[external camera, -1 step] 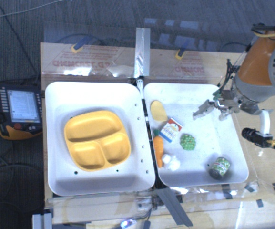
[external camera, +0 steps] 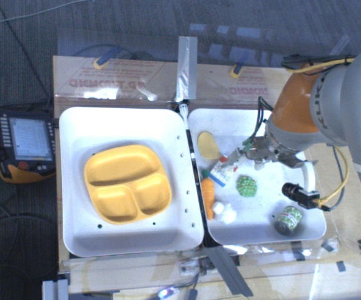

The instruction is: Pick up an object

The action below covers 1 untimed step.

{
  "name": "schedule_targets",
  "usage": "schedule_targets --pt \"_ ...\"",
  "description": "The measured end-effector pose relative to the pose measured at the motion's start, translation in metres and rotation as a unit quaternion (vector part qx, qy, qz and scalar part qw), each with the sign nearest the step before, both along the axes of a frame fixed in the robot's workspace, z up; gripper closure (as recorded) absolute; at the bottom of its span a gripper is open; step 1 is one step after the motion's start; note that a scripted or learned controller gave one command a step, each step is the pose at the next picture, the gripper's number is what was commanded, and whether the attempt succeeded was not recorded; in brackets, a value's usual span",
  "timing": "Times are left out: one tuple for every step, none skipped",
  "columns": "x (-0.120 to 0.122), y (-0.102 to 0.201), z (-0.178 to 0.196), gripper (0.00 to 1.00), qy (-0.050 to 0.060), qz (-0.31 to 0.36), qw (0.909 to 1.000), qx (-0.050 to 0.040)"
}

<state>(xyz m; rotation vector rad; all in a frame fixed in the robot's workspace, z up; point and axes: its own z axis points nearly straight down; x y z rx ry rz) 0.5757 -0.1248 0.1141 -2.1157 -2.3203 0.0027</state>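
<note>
2 bins (external camera: 67, 167): 1 yellow tray (external camera: 128, 182) left, 1 carrot (external camera: 208, 194), 1 green ball (external camera: 247, 185) right; fingers (external camera: 249, 147) state unclear.

Both bins (external camera: 74, 230) look like smooth, glossy white plastic. The yellow tray (external camera: 128, 183) is shiny plastic too. The arm (external camera: 340, 102) has a matt grey shell with a glossy orange band. Behind the bins, the board (external camera: 124, 80) looks like matt brown cardboard under clear film. The carpet (external camera: 36, 17) is rough.
</note>
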Motion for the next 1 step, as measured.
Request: schedule_targets --pt "-0.0223 -0.0166 -0.0136 0.00 -0.019 -0.005 0.9998 0.0012"
